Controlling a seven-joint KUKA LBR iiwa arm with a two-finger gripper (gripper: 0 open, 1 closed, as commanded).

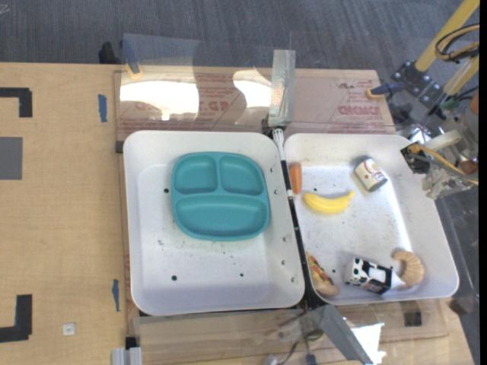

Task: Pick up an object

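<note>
Lower right of frame, along the near wall of the right shallow white plastic bin (445,226): a small black-and-white patterned cow-like toy (370,274) lies on its side, touching or just beside a tan curved croissant-shaped toy (409,266) in the near right corner; a reddish-and-yellow pizza-slice-like toy (321,275) rests against the near left corner by the divider; all three sit low against the wall, probably slid there, which I judge makes a top-down grasp tight against the rim.

Mid-bin: a yellow plastic banana (329,201) lies flat in open floor, well apart from the walls, the easiest candidate by my judgement; an orange carrot-like stick (295,176) lies lengthwise just beside the divider; a small white can-shaped item with a red label (370,174) lies tilted toward the upper right.

Left shallow white plastic bin (144,226): a teal three-compartment plastic plate (221,195) sits flat in the far half, its compartments bare; likely a drop-off surface, not a pick target.

Far, upper right of frame: the arm's wrist hardware (430,139), with yellow and black cabling, hangs beyond the right bin's far right corner, outside the bin and apart from every object; pose reads as retracted, pre-approach; tool opening cannot be told from this clutter; nothing picked yet.
</note>
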